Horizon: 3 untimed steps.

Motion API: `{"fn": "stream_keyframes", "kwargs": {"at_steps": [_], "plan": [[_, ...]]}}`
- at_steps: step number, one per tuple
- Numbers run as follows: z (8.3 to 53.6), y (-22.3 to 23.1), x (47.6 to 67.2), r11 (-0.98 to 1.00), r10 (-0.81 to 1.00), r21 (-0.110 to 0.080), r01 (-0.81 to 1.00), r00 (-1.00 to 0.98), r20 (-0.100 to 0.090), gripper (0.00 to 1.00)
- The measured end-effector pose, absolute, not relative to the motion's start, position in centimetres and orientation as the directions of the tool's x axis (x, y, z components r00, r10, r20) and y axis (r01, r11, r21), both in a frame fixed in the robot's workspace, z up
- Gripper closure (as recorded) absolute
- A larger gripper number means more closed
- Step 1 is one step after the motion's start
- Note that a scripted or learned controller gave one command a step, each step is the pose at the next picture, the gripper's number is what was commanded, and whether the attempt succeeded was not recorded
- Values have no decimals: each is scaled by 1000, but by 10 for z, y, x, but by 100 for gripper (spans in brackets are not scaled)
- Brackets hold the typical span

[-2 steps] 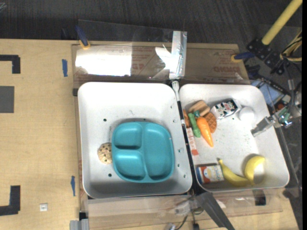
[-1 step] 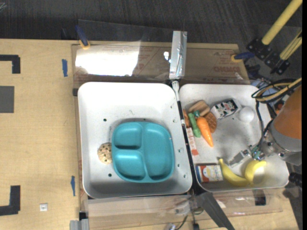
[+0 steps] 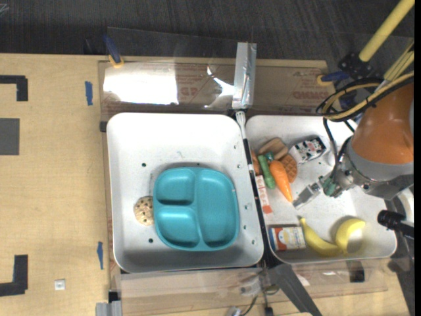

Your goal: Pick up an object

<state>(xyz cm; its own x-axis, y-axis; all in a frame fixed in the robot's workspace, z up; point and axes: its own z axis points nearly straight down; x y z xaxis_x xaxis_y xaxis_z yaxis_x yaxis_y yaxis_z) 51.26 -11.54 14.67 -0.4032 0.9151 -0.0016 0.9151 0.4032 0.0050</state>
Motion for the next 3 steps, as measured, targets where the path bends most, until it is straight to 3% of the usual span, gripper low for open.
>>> {"fn": "stream_keyframes", "kwargs": {"at_steps": [1, 2, 3], "plan": [[88, -104, 540, 404, 915, 4, 915, -404, -3, 0], [99, -104, 542, 403, 915, 10, 915, -403, -6, 100], [185, -32, 554, 143, 990, 3, 990, -143, 1, 100]]}}
